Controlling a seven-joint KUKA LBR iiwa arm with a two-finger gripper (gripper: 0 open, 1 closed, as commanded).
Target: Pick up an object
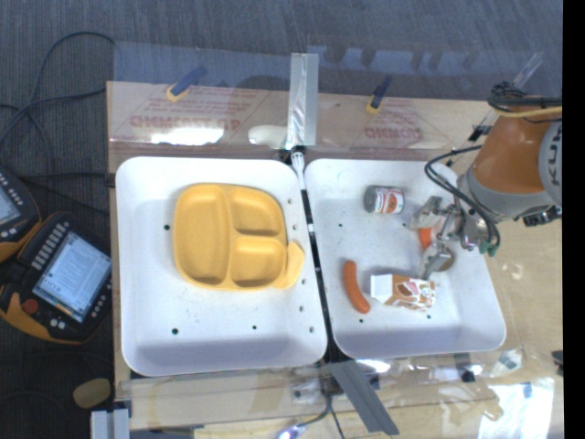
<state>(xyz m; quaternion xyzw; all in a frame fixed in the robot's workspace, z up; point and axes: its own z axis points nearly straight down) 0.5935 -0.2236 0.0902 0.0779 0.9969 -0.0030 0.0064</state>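
Honestly can't tell if the claw (pixel 437 262) is spread or pinched, hovering just right of the snack packet (pixel 402 291) in the right bin (pixel 475 332). Best dropped straight down, centred, clear of the sausage (pixel 356 286) left of it.

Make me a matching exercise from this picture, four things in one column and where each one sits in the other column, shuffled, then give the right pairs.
Things:
1. yellow tray
2. small can
3. sausage
4. snack packet

Places:
A. right bin, far part, lying on its side
B. left bin
C. right bin, near part, just under the gripper
D. right bin, close to the divider between the bins

Pairs: 1-B, 2-A, 3-D, 4-C
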